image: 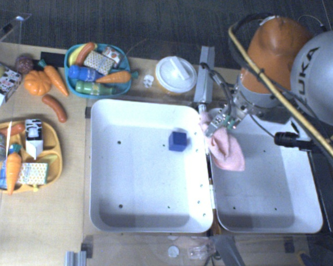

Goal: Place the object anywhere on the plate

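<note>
- While toy food crowds the far left of the tabletop (65, 230), a yellow plate (57, 151) sits there with cartons and a carrot on it. It leaves little bare surface for setting anything down.
- Behind it, a blue dish (125, 58) is likewise heaped with toy food.
- Next comes the left bin (129, 183), where a small blue block (178, 140) lies alone near the upper right corner, apart from the walls. It looks stiff and light, with flat sides that would suit a square pinch across two opposite faces.
- Just behind that bin's back wall stands a round white lid (176, 74).
- At the seam between the bins, the gripper (219, 123) hovers over the upper left corner of the right bin (275, 192). Whether it is spread or closed cannot be told from this angle.
- Directly under it is a pink cloth (228, 153), bunched against the right bin's left wall. I take this to be the task's thing, though I cannot tell if it is gripped or merely lying there.
- My guess is that the cloth is soft, limp and very light, so it will sag and trail. A gathered fold near its upper end is the best hold, and a thin single layer could slip free.
</note>
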Tool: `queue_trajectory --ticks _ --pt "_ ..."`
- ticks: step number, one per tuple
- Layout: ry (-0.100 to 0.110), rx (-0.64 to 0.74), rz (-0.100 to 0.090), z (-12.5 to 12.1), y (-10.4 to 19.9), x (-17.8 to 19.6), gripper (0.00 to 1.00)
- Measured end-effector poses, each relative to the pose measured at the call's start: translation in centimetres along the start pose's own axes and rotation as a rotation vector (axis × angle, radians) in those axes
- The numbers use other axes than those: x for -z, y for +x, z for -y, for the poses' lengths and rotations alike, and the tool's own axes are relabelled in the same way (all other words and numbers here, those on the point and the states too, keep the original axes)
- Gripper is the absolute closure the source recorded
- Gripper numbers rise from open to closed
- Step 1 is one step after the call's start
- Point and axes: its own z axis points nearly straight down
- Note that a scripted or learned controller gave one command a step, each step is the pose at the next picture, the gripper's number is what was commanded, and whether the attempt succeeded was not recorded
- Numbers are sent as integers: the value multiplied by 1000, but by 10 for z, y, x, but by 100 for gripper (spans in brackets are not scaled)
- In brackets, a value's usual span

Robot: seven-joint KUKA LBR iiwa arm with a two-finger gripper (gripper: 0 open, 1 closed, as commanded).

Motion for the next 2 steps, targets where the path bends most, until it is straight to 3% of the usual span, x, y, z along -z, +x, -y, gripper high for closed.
queue_trajectory --ticks 2 --pt "-1 726 -2 -11 108 2 100"
